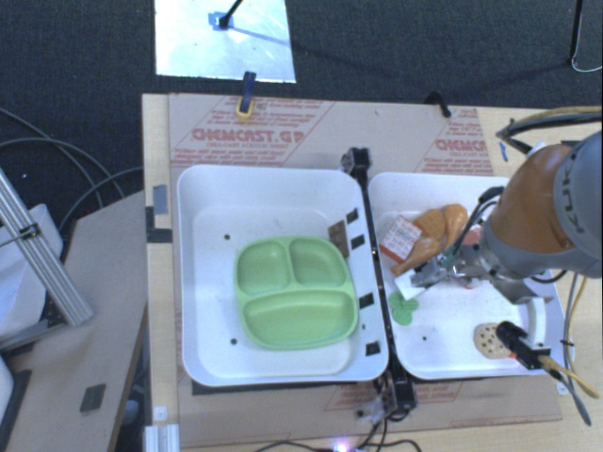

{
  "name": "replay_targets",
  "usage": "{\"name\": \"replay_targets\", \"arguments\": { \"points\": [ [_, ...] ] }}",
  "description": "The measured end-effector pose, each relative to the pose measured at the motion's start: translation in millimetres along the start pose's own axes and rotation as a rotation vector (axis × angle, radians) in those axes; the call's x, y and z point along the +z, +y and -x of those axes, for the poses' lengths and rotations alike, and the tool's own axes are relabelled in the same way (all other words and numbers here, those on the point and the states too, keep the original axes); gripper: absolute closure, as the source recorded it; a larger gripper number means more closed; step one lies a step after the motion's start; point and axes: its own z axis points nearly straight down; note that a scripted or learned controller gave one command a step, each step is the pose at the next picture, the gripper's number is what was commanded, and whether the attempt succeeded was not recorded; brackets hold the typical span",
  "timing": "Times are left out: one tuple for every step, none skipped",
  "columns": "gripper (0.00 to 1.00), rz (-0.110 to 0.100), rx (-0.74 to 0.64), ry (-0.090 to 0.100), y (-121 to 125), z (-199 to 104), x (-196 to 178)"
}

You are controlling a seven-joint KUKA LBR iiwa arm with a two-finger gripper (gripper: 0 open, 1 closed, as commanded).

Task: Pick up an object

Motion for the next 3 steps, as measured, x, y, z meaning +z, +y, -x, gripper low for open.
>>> {"name": "replay_targets", "arguments": {
  "points": [
    [0.00, -0.023, -0.017, 0.007, 54.2, -85.8, -88.4],
    [1.00, -0.033, -0.012, 0.005, 50.6, -80.0, -93.0],
    [1.00, -0.045, 0.007, 0.004, -41.1, 3.9, -51.2]
  ]
}}
